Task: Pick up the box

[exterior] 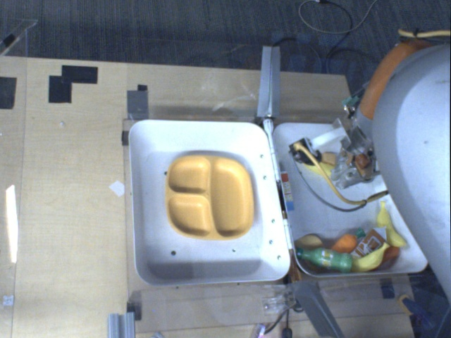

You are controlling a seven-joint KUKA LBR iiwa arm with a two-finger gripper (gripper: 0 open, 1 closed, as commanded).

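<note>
Camera view, one box (369, 244), two bins (151, 259), one hand (350, 171).

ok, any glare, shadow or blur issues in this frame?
Camera view: bright glare streak on the bench at far left; soft shadow along the left bin near its lower wall; the arm close to the lens looks soft; items piled in the right bin are small and indistinct.

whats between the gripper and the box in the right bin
In the camera view, mostly bare white bin floor, crossed by a yellow cable, separates the gripper from the box in the toy pile below.
</note>
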